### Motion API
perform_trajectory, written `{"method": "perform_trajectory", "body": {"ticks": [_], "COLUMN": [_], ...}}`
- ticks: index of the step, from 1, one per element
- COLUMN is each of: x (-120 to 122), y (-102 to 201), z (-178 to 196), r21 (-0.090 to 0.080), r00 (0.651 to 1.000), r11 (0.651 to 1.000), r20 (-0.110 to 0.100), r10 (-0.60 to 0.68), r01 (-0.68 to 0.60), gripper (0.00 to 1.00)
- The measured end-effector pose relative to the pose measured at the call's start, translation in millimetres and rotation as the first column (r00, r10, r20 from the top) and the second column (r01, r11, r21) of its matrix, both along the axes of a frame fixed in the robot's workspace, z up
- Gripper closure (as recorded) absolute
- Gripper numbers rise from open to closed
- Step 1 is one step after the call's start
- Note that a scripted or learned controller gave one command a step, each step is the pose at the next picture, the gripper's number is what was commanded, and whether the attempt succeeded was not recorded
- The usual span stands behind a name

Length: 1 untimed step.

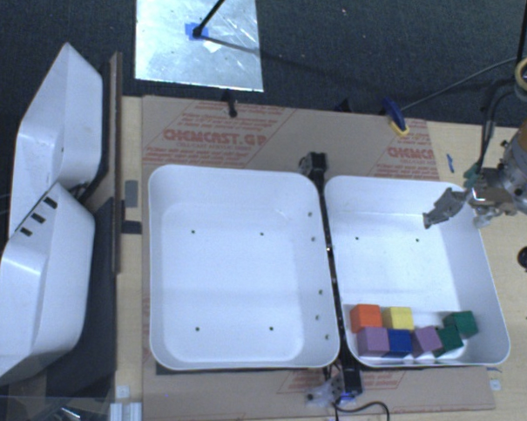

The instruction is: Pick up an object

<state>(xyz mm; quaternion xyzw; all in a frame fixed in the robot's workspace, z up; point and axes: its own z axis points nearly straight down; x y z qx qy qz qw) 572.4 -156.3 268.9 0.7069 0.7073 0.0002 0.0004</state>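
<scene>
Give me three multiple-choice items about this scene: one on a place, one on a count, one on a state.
1. Where do the blocks lie?
A. Near edge of the right bin
B. Middle of the left bin
C. On the cardboard

2. How many purple blocks are there?
A. None
B. Two
C. Five

3. What is between the fingers of the claw?
A. A yellow block
B. A green block
C. Nothing

Answers: 1 A, they cluster along the right bin's near wall. 2 B, two purple ones show in the front row. 3 C, the claw hangs above bare bin floor, far from the blocks.
</scene>
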Motion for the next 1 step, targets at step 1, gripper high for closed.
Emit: {"method": "perform_trajectory", "body": {"ticks": [1], "x": [-20.5], "y": [6.6], "z": [-99.2], "r21": [0.002], "r00": [1.0], "r11": [1.0], "r20": [-0.008], "r10": [0.0], "r01": [0.0], "gripper": [0.0]}}
